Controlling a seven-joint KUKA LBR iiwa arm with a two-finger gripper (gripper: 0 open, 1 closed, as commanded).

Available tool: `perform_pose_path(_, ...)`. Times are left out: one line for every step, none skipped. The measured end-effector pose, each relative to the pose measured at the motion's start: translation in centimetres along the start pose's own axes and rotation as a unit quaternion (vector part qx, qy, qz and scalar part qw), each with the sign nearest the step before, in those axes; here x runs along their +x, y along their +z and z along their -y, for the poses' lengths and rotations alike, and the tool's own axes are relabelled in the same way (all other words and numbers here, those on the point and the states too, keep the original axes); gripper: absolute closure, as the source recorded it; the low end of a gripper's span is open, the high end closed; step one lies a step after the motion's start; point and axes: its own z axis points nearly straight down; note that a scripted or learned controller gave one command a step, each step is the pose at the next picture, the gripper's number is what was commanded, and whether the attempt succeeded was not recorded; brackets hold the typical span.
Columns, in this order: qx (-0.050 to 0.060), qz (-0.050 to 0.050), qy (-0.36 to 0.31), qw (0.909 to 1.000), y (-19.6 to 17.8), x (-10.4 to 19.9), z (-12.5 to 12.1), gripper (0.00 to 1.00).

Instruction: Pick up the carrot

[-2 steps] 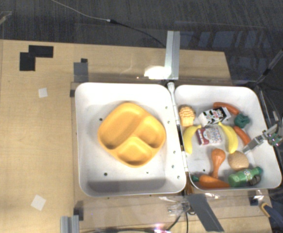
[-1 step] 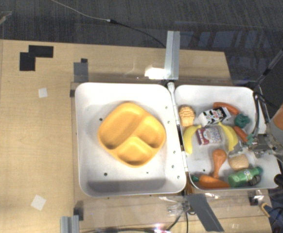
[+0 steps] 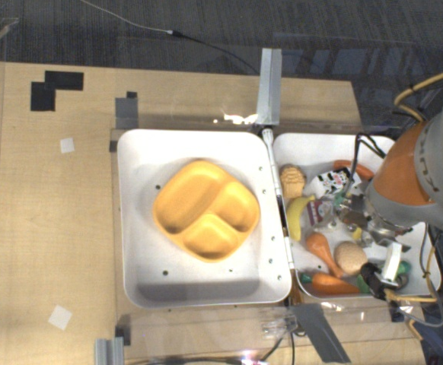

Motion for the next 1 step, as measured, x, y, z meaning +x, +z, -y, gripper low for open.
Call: perform_pose_path(-0.003,0.001,0.005,1.0,-0.08,2.23,2.97,0.0)
